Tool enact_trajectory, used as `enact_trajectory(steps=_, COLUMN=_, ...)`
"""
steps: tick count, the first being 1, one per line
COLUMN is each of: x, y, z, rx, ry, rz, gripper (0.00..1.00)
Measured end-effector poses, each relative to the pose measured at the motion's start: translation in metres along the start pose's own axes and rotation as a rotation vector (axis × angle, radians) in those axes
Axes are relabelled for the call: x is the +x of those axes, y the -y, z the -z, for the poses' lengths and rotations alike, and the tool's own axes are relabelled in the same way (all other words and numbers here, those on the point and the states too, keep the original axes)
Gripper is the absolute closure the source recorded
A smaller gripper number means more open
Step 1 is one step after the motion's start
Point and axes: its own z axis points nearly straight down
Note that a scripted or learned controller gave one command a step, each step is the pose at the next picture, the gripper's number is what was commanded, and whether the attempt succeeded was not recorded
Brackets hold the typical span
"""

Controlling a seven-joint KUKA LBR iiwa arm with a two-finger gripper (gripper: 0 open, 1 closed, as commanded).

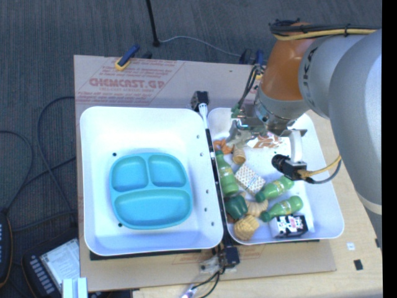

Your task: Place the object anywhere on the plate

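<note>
The blue three-compartment plate (151,190) lies in the left bin (99,126) with nothing on it. My gripper (247,131) hangs below the orange band at the far end of the right bin (332,219), just above the toy pile. Small orange pieces (226,146) lie directly under it. Closer to the front are a white checkered block (249,177), green bottle-shaped toys (227,177) and green vegetable toys (277,189). The wrist hides what is between the gripper's tips.
A tan knobbly ball (246,227) and a black-and-white box (290,225) sit at the right bin's front. A black cable plug (283,162) hangs over that bin. The wall between the bins (212,172) separates gripper and plate.
</note>
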Motion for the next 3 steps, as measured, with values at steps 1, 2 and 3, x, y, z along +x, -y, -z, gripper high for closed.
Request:
enact_trajectory(steps=1, x=0.133, y=0.056, z=0.031, rx=-0.003, ry=-0.002, rz=0.002, gripper=1.00)
enact_trajectory(steps=2, x=0.103, y=-0.012, z=0.048, rx=-0.004, ry=0.001, rz=-0.002, gripper=1.00)
enact_trajectory(steps=3, x=0.150, y=-0.063, z=0.100, rx=-0.005, ry=0.000, rz=0.000, gripper=1.00)
